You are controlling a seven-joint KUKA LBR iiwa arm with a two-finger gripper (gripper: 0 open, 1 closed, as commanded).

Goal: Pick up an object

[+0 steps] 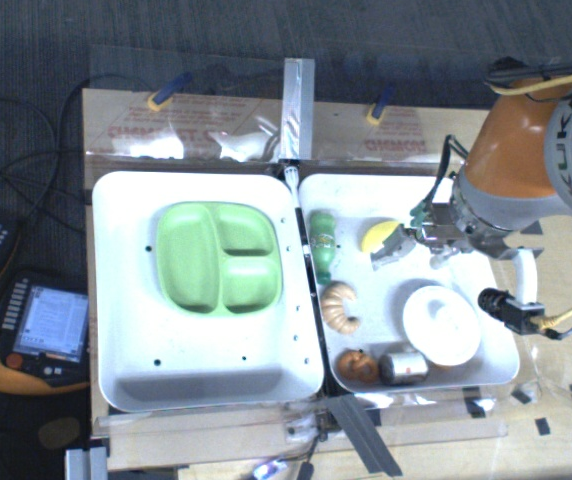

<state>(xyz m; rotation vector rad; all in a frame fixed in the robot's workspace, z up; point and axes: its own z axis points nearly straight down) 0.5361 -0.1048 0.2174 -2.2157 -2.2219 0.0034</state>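
Arm: you see the grey arm (526,158) with its orange band reaching in from the right, over the upper part of the right bin (486,368).
Jaws: the gripper (394,249) hangs low in that bin, tips pointing left; its jaws stand slightly apart, just beside the yellow lemon-shaped object (377,235), which lies at their tips rather than clearly between them, so you cannot count it as held.
Right bin, left wall: a green bottle-like item (321,240) lies along the wall, with a tan ridged pastry shape (339,306) just below it.
Right bin, lower edge: a brown rounded object (357,366) sits touching a small metal can (403,367) lying on its side.
Right bin, centre right: a white round bowl (441,323) rests upside down, near the can.
Left bin: you have a green divided plate (219,256) lying flat in the left bin (126,268), well apart from the gripper.
Bench: both bins sit side by side on the bench (101,128).
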